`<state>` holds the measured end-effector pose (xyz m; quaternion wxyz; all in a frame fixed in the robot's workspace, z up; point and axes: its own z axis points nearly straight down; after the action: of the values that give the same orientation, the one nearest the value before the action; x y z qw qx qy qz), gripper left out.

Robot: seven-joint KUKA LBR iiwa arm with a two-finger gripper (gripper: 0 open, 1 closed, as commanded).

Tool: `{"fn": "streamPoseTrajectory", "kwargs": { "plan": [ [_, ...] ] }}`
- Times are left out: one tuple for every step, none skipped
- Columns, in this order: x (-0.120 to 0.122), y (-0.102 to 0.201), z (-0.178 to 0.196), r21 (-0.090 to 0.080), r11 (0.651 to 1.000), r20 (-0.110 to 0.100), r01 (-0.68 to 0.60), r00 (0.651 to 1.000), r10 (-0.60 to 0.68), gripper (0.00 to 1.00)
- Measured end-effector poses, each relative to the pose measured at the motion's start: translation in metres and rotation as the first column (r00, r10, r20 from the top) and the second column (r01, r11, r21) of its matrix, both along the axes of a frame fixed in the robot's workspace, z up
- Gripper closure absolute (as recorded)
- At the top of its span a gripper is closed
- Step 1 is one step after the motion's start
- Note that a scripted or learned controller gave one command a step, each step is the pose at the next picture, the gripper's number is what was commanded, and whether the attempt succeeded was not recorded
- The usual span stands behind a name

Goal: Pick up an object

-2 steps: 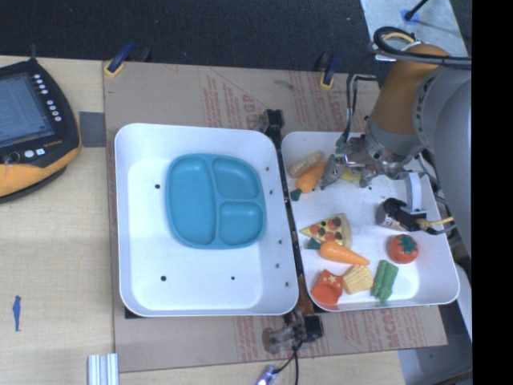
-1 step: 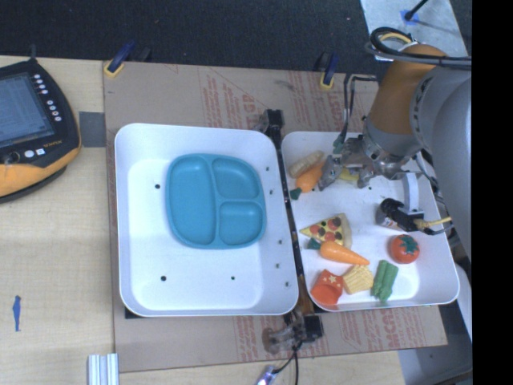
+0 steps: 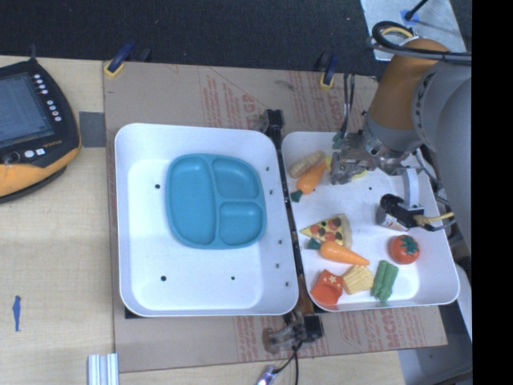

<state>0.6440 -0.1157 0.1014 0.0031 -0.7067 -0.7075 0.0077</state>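
Camera view: we're looking down on the counter [image 3: 56, 255] and both bins, with the arm [image 3: 405, 87] reaching in from the right.
End effector [image 3: 348, 169]: down at the far end of the right bin [image 3: 429, 291]. From up here we can't tell whether it's apart or together, or whether it touches anything.
Small carrot [image 3: 309, 180]: closest thing to the end effector, just to its left. It lies tilted near the bin's left wall.
Beige piece [image 3: 304, 165]: right against the small carrot, on its far side.
Pizza [image 3: 329, 230]: mid-bin, toward the left wall, well clear of the end effector.
Big carrot [image 3: 343, 253]: just on the near side of the pizza, tip pointing right. We make it touching or almost so.
Near row: red piece [image 3: 325, 288], yellow block [image 3: 358, 279] and green piece [image 3: 385, 281], packed side by side along the near wall.
Tomato [image 3: 405, 249]: on its own by the right wall.
Left bin [image 3: 144, 283]: holds a blue plate [image 3: 215, 199] with three compartments, set toward the far side.
Pendant [image 3: 28, 131]: on the counter at the left edge, well apart from the bins.
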Motion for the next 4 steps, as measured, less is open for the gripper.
{"fn": "streamPoseTrajectory", "kwargs": {
  "plan": [
    [-0.001,-0.002,0.0,-0.003,1.0,-0.004,-0.001,1.0,0.001,0.0],
    [0.0,-0.001,0.01,-0.002,1.0,-0.004,-0.002,1.0,0.002,1.0],
    [-0.001,-0.001,0.01,-0.002,1.0,-0.005,-0.003,1.0,0.003,0.0],
    [0.012,0.022,-0.009,0.002,1.0,0.011,-0.002,1.0,0.002,0.0]
  ]
}}
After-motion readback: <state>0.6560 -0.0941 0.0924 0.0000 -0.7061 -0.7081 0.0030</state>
